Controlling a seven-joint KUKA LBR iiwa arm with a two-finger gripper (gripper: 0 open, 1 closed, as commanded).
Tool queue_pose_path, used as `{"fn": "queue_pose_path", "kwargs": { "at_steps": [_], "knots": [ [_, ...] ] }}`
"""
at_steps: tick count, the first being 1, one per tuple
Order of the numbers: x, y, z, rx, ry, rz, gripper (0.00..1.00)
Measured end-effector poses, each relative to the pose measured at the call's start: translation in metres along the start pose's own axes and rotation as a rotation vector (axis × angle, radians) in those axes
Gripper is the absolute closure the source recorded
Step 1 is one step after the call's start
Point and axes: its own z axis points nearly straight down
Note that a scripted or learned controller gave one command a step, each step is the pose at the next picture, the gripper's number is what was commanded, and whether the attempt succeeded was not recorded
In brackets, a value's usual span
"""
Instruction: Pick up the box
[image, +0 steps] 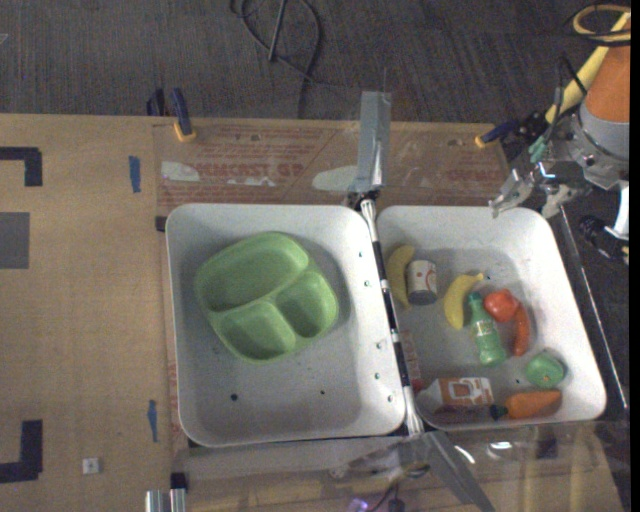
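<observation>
Two white bins side by side. Left bin (200, 400): one green divided plate (266, 296). Right bin (575, 300): one box (462, 393) at near left corner, lying flat; two bananas (400, 273) (459, 298); one small can (423, 281); one green bottle (487, 335); carrot (533, 403) just right of box. Claw (525, 192) above far right rim, well apart from box, holding nothing; finger spread cannot tell.

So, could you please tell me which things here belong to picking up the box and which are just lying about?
For the job:
box
gripper

Lying about:
green divided plate
two bananas
can
green bottle
carrot
</observation>
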Motion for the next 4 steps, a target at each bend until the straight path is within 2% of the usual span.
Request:
{"fn": "queue_pose_path", "kwargs": {
  "at_steps": [1, 2, 3, 4],
  "knots": [
    [-0.011, -0.07, -0.055, 0.004, 0.0, 0.565, 0.0],
    [-0.026, -0.143, -0.21, 0.0, -0.002, 0.614, 0.0],
    [-0.023, -0.141, -0.219, -0.001, -0.005, 0.607, 1.0],
    [-0.022, -0.139, -0.229, -0.002, -0.007, 0.602, 1.0]
  ]
}}
